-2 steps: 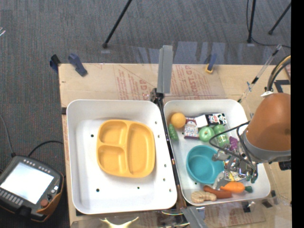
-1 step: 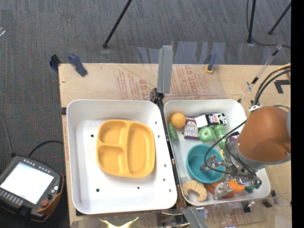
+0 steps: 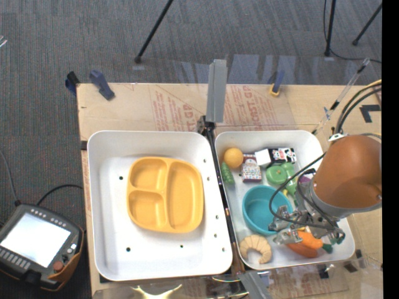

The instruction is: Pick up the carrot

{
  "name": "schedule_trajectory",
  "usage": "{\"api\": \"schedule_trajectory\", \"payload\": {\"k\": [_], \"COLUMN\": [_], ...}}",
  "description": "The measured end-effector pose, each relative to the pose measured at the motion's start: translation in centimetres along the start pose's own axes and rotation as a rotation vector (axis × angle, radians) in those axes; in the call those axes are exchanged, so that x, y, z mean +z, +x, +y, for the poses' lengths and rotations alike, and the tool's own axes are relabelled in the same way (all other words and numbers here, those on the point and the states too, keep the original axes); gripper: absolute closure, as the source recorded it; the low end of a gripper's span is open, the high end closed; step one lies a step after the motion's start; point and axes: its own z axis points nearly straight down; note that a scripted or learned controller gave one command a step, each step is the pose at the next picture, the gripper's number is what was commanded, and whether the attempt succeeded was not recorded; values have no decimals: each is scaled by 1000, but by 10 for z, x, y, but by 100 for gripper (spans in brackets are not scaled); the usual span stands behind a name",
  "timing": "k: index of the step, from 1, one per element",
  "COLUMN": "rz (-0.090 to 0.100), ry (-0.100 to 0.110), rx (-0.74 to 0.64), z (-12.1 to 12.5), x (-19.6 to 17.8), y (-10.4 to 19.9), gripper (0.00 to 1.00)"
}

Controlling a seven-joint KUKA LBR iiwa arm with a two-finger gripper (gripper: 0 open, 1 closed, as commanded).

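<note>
On the cardboard-topped tabletop [image 3: 174,104], I see my hand [image 3: 300,228] low over the carrot [image 3: 305,244] in the right bin [image 3: 312,137]; its grip I cannot tell, so lifting remains.

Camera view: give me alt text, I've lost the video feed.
The gripper is down over the carrot in the right bin, beside a teal bowl and a croissant. A yellow divided plate lies in the left bin.
</note>
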Motion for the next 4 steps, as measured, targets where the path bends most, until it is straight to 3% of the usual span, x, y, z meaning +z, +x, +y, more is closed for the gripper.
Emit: {"api": "schedule_trajectory", "payload": {"k": [2, 3, 4], "rz": [1, 5, 4], "ry": [4, -1, -2], "rx": [112, -220, -632], "z": [-80, -64, -78], "x": [-142, -163, -210], "y": [-5, 3, -9], "gripper": [100, 100, 100]}}
